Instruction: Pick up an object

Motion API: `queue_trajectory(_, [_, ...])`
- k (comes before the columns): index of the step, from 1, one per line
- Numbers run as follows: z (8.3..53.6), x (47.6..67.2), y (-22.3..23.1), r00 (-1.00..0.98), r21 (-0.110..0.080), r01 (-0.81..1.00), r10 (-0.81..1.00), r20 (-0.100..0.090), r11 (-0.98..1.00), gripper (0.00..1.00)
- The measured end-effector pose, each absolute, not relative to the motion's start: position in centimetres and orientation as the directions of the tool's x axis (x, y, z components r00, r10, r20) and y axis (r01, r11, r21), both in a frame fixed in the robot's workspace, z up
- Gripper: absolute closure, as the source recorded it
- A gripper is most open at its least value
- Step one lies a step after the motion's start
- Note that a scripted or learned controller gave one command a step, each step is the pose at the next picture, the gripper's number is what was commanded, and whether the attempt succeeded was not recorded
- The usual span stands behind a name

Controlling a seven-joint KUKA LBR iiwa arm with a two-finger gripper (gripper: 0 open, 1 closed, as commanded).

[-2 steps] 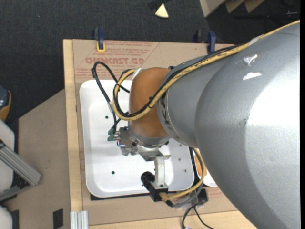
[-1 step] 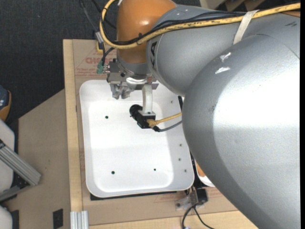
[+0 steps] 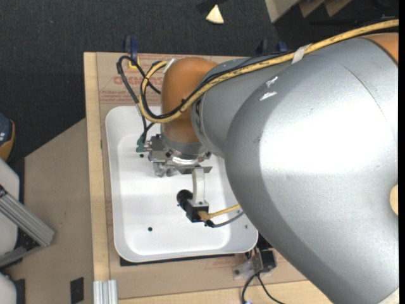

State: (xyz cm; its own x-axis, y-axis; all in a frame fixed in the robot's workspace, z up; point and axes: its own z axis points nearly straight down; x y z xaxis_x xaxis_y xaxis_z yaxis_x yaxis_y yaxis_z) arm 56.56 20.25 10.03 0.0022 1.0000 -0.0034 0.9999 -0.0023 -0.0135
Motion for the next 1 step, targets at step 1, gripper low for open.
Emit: queue_trajectory(1, [11.68, 56.96, 20.44, 0.002, -0.001, 1.0, 1.0, 0.001, -0.002, 1.0])
